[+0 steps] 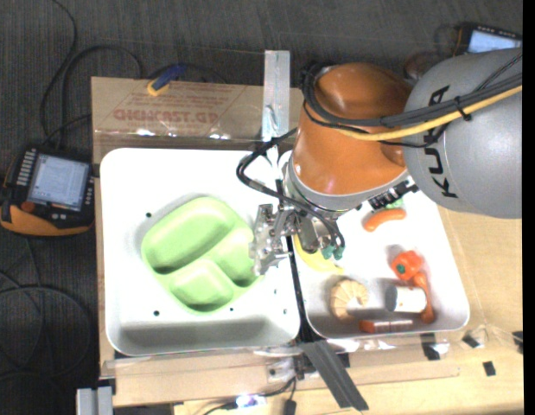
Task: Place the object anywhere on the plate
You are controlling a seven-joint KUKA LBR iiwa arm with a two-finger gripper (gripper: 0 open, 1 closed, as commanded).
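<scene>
Honestly can't tell how the jaws are set on the gripper (289, 236); it's a jumble of metal hanging right over the divider between the two bins, and nothing is clearly pinched in it. A yellow thing (317, 258) peeks out just underneath at about 5 o'clock, mostly covered, so no idea what it is. The green plate (198, 253) sits at the gripper's 9 o'clock in the left bin (120, 318), tilted and split into compartments. Right bin (453, 305) has an orange carrot-like piece (384, 219) at 3 o'clock, an orange toy (408, 264), a white cylinder (407, 300) and a tan ridged pastry thing (347, 296) around 4–5 o'clock. Readable text: "KUKA" on the grey arm (474, 137), partly cut off; faded red lettering on the cardboard (176, 111) at 11 o'clock, too faint to read.
</scene>
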